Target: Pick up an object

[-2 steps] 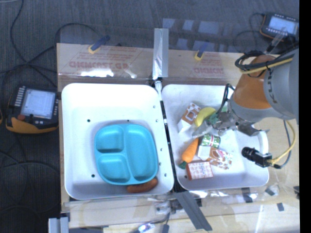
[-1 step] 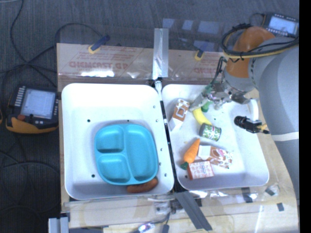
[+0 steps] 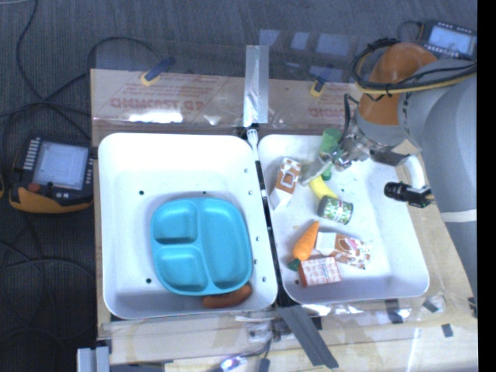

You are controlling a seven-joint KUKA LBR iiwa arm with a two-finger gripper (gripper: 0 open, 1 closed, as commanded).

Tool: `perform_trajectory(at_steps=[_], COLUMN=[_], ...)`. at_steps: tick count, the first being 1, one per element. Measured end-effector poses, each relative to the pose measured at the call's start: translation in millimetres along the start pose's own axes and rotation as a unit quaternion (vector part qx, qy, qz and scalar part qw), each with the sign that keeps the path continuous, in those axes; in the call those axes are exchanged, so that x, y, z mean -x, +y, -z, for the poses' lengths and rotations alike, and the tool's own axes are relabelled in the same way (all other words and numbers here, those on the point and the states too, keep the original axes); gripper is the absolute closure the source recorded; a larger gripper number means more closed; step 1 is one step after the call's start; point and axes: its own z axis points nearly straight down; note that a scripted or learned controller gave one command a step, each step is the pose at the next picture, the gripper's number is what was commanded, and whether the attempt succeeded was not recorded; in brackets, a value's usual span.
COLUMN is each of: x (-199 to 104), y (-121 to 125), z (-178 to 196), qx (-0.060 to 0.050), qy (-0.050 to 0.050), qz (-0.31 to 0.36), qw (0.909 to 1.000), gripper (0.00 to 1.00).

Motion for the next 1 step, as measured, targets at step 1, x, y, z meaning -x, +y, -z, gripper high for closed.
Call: perform_trajectory(at_steps=[1], x=[0.0], y=[0.0], z=[0.0], qx=[0.0], qy=[0.0], qz=[0.0], qw=[1.0], gripper=[0.0])
